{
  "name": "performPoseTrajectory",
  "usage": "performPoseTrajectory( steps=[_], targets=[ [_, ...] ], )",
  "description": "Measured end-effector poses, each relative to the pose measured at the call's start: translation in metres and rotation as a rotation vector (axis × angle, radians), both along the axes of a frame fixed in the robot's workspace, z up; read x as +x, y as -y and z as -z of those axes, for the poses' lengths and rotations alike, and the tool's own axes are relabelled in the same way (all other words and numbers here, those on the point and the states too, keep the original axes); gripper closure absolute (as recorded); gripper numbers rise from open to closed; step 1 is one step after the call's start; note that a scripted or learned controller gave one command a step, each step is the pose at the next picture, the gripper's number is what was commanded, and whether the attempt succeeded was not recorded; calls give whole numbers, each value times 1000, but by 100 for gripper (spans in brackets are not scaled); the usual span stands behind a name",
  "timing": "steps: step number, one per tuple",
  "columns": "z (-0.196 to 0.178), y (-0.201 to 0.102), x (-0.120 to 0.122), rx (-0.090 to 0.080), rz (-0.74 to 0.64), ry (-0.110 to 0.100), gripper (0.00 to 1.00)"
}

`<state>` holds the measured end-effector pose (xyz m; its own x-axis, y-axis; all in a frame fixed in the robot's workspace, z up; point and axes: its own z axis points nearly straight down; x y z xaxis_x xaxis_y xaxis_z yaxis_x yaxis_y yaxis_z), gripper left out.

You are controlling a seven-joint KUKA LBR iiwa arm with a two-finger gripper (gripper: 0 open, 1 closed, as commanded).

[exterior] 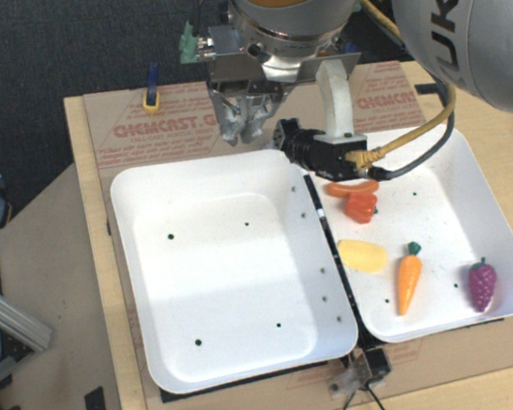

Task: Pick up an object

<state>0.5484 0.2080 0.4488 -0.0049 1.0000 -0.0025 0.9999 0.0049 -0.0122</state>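
Orange carrot (408,282) with green top, tilted in right bin (495,204), fingers (243,123) state unclear

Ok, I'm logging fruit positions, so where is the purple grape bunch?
The grape bunch lies in the right bin, near its front right corner, to the right of the carrot.

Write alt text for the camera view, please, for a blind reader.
A grey robot arm's claw hangs above the far edge of the left white bin. The right bin holds a toy carrot, purple grapes, a yellow piece and a red-orange piece.
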Motion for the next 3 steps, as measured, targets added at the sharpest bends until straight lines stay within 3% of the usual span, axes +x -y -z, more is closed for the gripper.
performPoseTrajectory(
  steps=[1,2,3],
  targets=[
    [59,-18,-71,0,0,0,100],
    [179,39,-70,-2,10,1,100],
    [307,15,-73,-2,5,-3,100]
  ],
)
